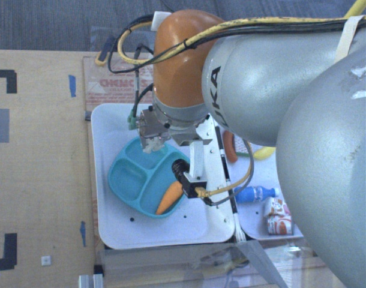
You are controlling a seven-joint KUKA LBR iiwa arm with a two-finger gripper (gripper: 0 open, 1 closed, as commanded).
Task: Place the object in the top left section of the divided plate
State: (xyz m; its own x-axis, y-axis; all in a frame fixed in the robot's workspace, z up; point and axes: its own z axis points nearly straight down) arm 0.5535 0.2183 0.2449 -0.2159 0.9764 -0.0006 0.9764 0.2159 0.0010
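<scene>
Robotics lab, grey KUKA arm, taped plywood bench, white bins, loose cables

Smooth blue plastic divided plate

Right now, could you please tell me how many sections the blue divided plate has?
3 visible on the divided plate: a small one at its left, a long one at its right holding the carrot, and one at its top, partly under the claw. The arm may hide more.
</scene>
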